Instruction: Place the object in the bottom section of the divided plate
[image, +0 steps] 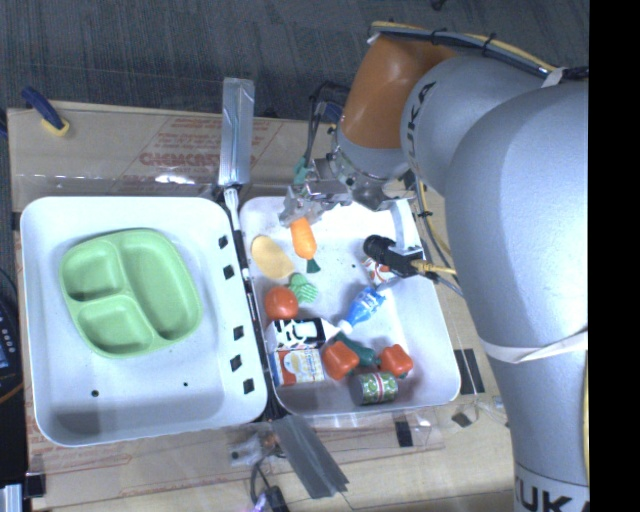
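Note:
A green divided plate (152, 268) lies in the left white bin (60, 400); its bottom section (120, 326) holds nothing. Over the far end of the right bin (430, 345), my gripper (304, 212) points down. A small orange toy carrot (303, 239) with a green tip hangs upright between its fingertips, and the fingers are shut on its top end. The carrot sits just above the bin floor, beside a pale yellow toy (270, 257).
The right bin holds several toys: a red tomato (281, 302), a green piece (303, 291), a blue bottle (366, 305), a milk carton (300, 332), a red pepper (340, 358), a green can (377, 387). A metal divider (236, 130) stands between the bins.

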